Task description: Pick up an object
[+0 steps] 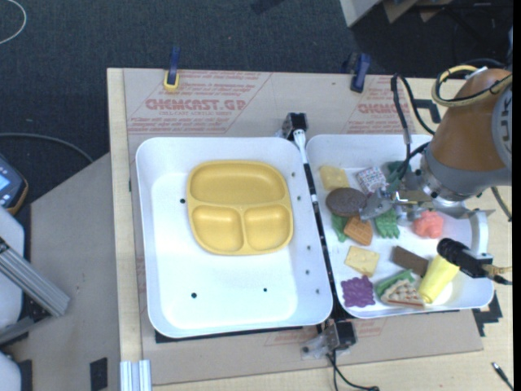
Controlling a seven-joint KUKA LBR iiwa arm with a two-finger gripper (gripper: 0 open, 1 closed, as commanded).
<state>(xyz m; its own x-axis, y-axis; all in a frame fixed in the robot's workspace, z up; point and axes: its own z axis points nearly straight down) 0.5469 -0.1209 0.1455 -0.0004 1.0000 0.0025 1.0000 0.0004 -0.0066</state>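
My gripper (377, 205) is low over the middle of the right bin (480, 300), reaching in from the right under the orange-banded wrist. Its tip sits between a brown round disc (345, 200) on its left and a green toy vegetable (388, 224) just below it. An orange wedge (358, 231) lies close by at the lower left. A small grey patterned packet (370, 177) lies just above the tip. Nothing visibly hangs from the gripper.
Also in the right bin are a yellow block (332, 176), pink lump (429, 223), yellow cracker (362, 260), brown bar (409, 259), purple grapes (356, 291), yellow cylinder (438, 279) and a pizza-like slice (403, 293). The left bin (163, 243) bears a yellow divided plate (240, 206).
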